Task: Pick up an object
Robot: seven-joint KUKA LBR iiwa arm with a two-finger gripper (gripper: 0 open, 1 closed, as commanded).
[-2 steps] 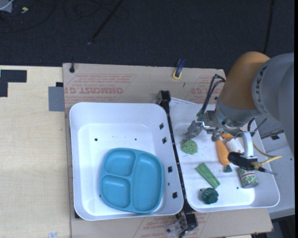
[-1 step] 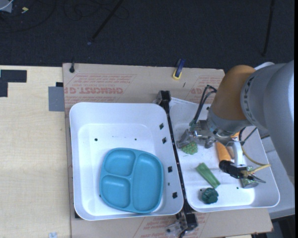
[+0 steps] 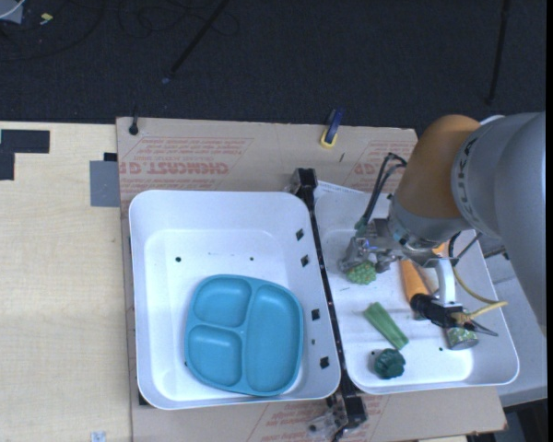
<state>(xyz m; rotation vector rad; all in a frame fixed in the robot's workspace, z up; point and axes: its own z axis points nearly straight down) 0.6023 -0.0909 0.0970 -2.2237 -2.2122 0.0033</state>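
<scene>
My arm [image 3: 479, 178] reaches in from the right, wrist bent down, gripper [image 3: 361, 258] low over the bin.

Light green knobbly obj [image 3: 359, 272]: right bin, 10 o'clock sector; small, roundish, directly beneath the gripper tip, touching or just under it, contact unclear.
Green flat piece [image 3: 386, 325]: bin ctr, elongated, axis 11-to-5 o'clock, lying flat.
Dark green lump [image 3: 388, 364]: 6 o'clock, near front wall.
Orange piece [image 3: 413, 279]: 2 o'clock of ctr, partly hidden.
</scene>
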